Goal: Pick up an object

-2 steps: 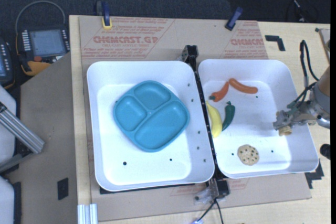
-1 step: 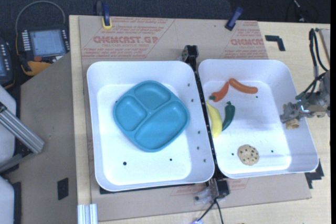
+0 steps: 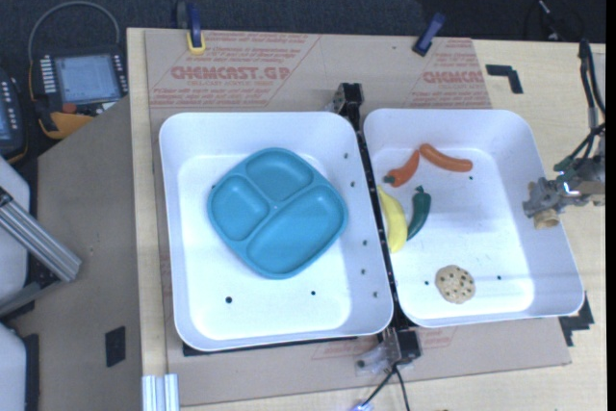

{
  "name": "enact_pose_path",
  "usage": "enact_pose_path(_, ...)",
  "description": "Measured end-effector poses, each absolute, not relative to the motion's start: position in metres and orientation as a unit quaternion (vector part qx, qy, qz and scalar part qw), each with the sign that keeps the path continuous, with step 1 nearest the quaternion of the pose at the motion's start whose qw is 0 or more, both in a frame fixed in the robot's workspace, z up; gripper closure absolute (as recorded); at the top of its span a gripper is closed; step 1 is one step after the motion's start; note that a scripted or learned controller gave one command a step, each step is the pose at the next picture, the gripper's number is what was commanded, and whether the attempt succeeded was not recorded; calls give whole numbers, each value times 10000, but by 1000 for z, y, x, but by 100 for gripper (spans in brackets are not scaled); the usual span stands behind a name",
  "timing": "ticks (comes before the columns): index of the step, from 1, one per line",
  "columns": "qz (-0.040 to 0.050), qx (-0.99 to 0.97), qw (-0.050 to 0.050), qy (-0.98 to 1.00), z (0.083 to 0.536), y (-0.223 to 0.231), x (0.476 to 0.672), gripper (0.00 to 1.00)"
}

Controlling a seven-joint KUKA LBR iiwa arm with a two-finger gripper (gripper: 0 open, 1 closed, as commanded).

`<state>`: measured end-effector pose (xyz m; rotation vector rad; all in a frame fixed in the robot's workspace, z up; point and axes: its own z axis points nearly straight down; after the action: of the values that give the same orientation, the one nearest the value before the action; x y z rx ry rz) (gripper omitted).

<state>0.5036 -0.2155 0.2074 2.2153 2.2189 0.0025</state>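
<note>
Cookie [image 3: 455, 284] low in right bin [image 3: 510, 135], well apart from the jaws [image 3: 545, 205], their state indiscernible.

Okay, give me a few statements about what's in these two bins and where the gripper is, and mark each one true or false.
1. The blue divided plate lies in the left bin. True.
2. The cookie sits on the plate. False: it lies in the right bin, near its front edge.
3. The banana and green pepper lie side by side. True.
4. The gripper hangs over the plate. False: it is at the right bin's right rim.
5. A sausage lies in the right bin. True.
</note>
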Motion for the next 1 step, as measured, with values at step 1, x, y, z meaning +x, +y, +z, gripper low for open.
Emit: enact_pose_path(1, 15, 7044, -2, 7098, 214, -155, 514, 100)
